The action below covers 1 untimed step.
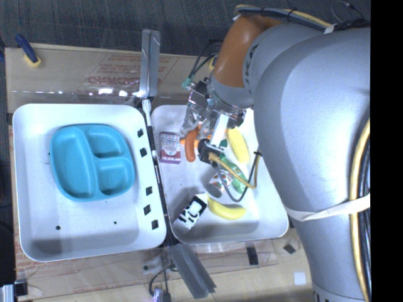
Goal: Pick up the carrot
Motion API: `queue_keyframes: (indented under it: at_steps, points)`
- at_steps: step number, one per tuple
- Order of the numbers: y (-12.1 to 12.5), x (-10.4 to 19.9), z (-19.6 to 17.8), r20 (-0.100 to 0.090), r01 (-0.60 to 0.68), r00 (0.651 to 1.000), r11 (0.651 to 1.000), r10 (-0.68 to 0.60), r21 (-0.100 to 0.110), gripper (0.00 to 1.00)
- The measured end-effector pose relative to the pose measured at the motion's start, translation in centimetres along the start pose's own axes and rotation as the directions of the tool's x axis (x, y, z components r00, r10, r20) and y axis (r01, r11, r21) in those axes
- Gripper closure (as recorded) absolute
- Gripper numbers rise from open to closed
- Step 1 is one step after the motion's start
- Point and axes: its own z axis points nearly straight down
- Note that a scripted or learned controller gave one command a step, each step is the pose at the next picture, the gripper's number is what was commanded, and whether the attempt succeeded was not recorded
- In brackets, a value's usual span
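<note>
The carrot [189, 147], small and orange, lies in the right bin [264, 222] near its upper left, just right of a small red-labelled packet [170, 147]. My gripper [199, 137] reaches down from the orange-banded wrist [234, 49] and sits right over the carrot's upper end, touching or nearly touching it. The gripper body hides part of the carrot, so a grasp cannot be confirmed.
The right bin also holds a yellow banana-like piece [238, 145], a second yellow one [227, 211], a green item [237, 180] and a black-and-white object [191, 211]. A blue divided tray [94, 160] fills the left bin [31, 231]. The big grey arm covers the bin's right side.
</note>
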Motion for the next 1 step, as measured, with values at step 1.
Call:
queue_keyframes:
  at_steps: [1]
  points:
    - [-5.02, -2.81, -0.90, 0.001, 0.070, 0.998, 0.998, -0.070, 0.002, 1.00]
